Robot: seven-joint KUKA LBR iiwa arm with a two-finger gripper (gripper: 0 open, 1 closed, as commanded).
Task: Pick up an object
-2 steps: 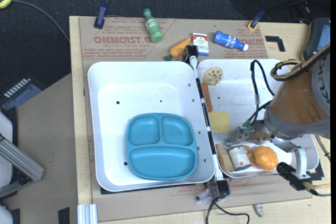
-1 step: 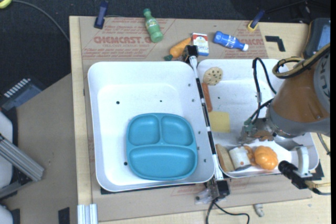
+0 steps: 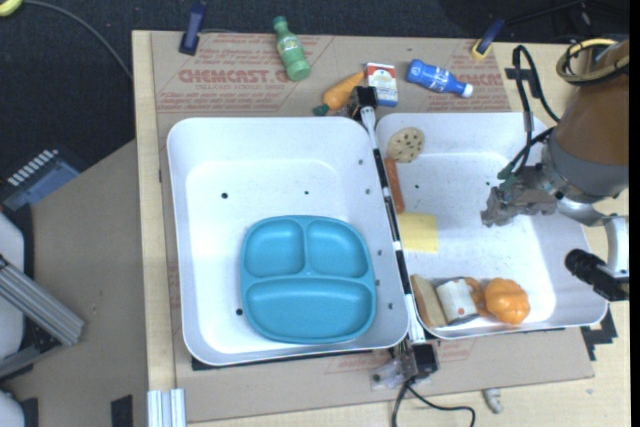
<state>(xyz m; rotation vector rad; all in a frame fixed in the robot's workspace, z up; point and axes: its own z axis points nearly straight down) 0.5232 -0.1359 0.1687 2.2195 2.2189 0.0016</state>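
Note:
My gripper [image 3: 503, 207] hangs over the right bin [image 3: 540, 130], near the middle of its right half, above bare white floor. Nothing shows in its grasp. A yellow block [image 3: 418, 233] lies to its left, about a hand's width away. At the bin's front edge sit an orange fruit [image 3: 505, 300] and a small white and brown can [image 3: 457, 299]. A round cookie [image 3: 405, 144] rests in the back left corner. A thin orange-red stick [image 3: 395, 187] lies along the bin's left wall.
The left bin [image 3: 200, 165] holds a blue divided plate [image 3: 307, 277]. Behind the bins on the cardboard lie a green bottle [image 3: 293, 50], a blue bottle [image 3: 438, 78], a toy carrot [image 3: 343, 92] and a small carton [image 3: 380, 83]. The arm's grey body [image 3: 595, 140] overhangs the right bin's right side.

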